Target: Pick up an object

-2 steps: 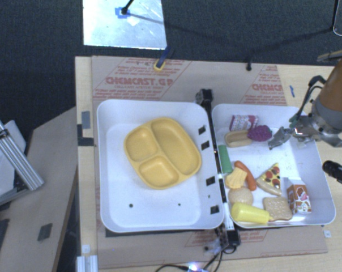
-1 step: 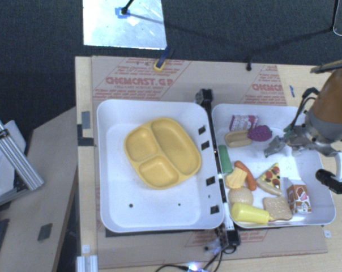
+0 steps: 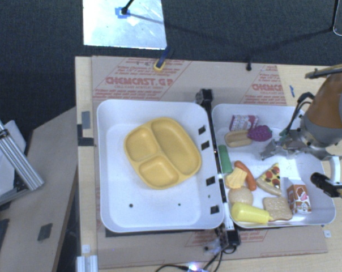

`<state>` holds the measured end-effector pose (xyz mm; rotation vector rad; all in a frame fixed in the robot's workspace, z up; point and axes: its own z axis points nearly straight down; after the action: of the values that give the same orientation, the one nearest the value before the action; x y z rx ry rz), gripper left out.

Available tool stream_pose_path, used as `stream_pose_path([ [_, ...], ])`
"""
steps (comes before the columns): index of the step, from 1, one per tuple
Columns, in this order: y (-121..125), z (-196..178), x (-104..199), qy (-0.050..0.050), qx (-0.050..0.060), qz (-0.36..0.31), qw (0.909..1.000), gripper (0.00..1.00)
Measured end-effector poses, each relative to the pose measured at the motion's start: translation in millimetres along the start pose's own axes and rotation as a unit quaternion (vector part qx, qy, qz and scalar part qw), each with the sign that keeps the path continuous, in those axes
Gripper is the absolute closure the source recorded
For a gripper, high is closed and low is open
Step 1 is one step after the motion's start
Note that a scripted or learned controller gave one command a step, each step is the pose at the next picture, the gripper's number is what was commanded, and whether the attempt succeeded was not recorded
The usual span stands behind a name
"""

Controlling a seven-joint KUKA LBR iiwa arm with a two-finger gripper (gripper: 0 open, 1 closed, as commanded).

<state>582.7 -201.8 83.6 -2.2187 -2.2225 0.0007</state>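
The pizza slice (image 3: 270,178) sits mid right bin (image 3: 328,211), hot dog (image 3: 238,138) and grapes (image 3: 260,133) behind it, carrot (image 3: 246,174) beside it, and the gripper (image 3: 277,148) hovers just above it, fingers spread, holding nothing.

The wooden bench (image 3: 86,169) carries a brown cardboard sheet (image 3: 142,78) printed with red lettering, and two shallow white bins sit on it side by side. The left bin (image 3: 111,152) lies toward nine o'clock, the right bin (image 3: 324,208) toward three o'clock, their inner rims touching along a black hinged strip (image 3: 208,146).
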Motion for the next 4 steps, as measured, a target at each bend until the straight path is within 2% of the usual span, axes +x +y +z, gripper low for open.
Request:
stream_pose_path([
  [1, 2, -13, -1, -0.001, -0.003, 0.000, 1.0000, 1.00],
  [2, 9, -76, -1, -0.002, -0.005, -0.001, 1.0000, 1.00],
  [3, 8, -120, 2, -0.001, -0.003, -0.001, 1.0000, 1.00],
  [4, 9, -143, 1, -0.001, -0.003, -0.001, 1.0000, 1.00],
])
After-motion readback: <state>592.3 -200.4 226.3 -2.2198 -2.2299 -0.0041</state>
